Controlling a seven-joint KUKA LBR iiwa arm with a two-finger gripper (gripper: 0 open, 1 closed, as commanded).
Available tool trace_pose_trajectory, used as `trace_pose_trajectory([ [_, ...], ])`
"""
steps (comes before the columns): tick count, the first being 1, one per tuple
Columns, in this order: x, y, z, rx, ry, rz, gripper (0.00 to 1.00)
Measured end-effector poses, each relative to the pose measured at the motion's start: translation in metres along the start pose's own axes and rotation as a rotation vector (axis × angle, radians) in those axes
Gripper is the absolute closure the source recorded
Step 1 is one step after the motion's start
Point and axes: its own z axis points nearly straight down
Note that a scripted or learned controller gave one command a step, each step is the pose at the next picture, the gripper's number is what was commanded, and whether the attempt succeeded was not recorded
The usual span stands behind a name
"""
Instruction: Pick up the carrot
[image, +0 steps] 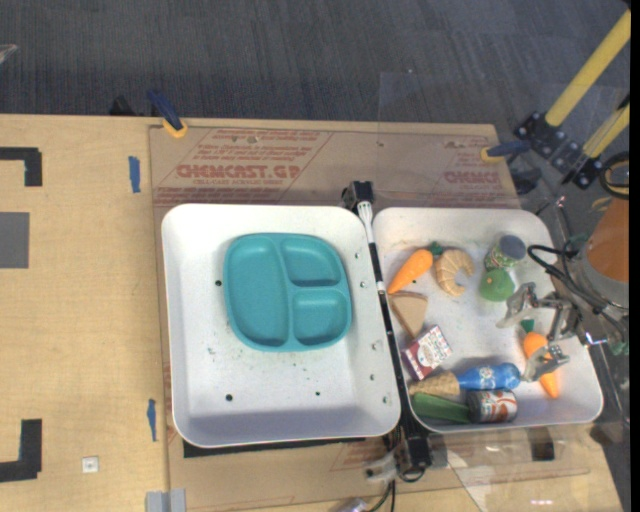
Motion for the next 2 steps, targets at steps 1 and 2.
trace_pose_trajectory([
  [1, 0.0288, -0.0171, 0.0399, 0.004, -0.013, -0.131, 0.0],
  [2, 0.026, -0.0183, 0.0396, 0.012, -0.018, -0.484, 0.0],
])
